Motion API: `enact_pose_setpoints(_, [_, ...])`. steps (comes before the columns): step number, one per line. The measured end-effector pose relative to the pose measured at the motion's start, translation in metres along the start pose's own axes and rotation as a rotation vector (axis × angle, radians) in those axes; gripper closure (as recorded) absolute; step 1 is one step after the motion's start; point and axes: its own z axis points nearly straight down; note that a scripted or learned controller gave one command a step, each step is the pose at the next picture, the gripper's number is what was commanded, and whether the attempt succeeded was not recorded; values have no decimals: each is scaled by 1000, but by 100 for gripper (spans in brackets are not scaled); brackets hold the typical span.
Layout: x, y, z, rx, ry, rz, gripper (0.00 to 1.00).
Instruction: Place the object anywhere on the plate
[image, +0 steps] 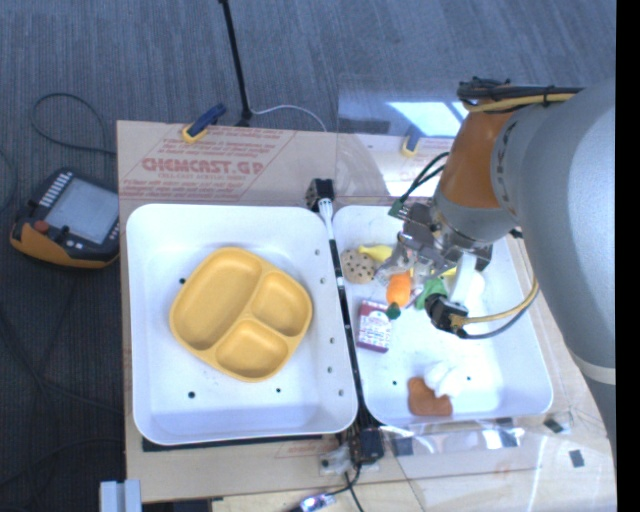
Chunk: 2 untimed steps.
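A yellow plate (240, 312) with three compartments lies in the left white bin (160, 400); nothing rests on it. My gripper (417, 268) hangs low over the upper middle of the right bin (520, 370). Directly beneath it, slightly to its left, lies a small orange carrot (398, 289) with a green tip. The wrist hides whatever sits straight under the gripper. I see no object lifted clear of the bin.
Around the gripper lie a speckled cookie (352, 265), a yellow piece (376, 252), a red box (374, 327) and a green piece (433, 297). A brown and white toy (436, 392) sits near the front. The divider (340, 300) separates both bins.
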Motion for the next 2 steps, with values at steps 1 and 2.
enact_pose_setpoints(1, [0, 0, 0, 0, 0, 0, 0])
enact_pose_setpoints(2, [14, -2, 0, 0, 2, -269, 0])
